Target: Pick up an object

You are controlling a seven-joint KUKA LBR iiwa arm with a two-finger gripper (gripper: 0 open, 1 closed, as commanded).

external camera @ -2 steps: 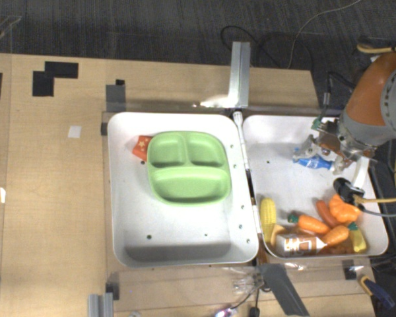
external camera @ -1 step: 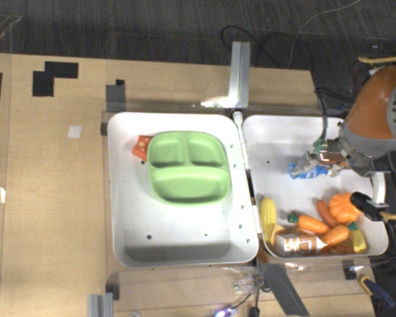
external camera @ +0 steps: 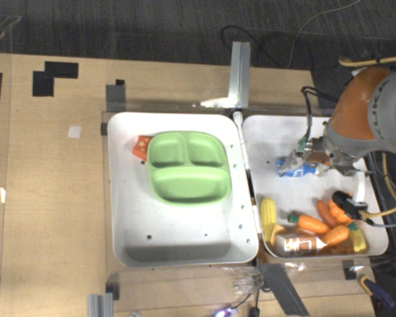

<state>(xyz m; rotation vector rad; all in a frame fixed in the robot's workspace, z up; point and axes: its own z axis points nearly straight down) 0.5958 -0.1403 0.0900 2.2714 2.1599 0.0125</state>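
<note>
Apparently the nearest candidate is the blue-and-white packet [external camera: 297, 169], which lies in the right bin [external camera: 270, 134] directly under the gripper [external camera: 308, 156]. It looks light, thin and crinkly, likely a soft wrapper that would deform and slide in a pinch, so the safest hold is probably across its short width near the middle. Its long axis runs roughly left to right across that bin, with the bluer end toward the centre divider. Whether the gripper is spread or pinching cannot be told from this angle, as the wrist and cabling hide it, and no object is visibly held. Nearer the front wall of the same bin lie a yellow corn cob [external camera: 268, 215], orange carrots [external camera: 323, 222] and a brown bottle [external camera: 298, 244] crowded together. Left of the packet's bin, the left bin [external camera: 129, 230] holds a green divided tray [external camera: 187, 166] with a small red item [external camera: 141, 148] at its edge.
</note>
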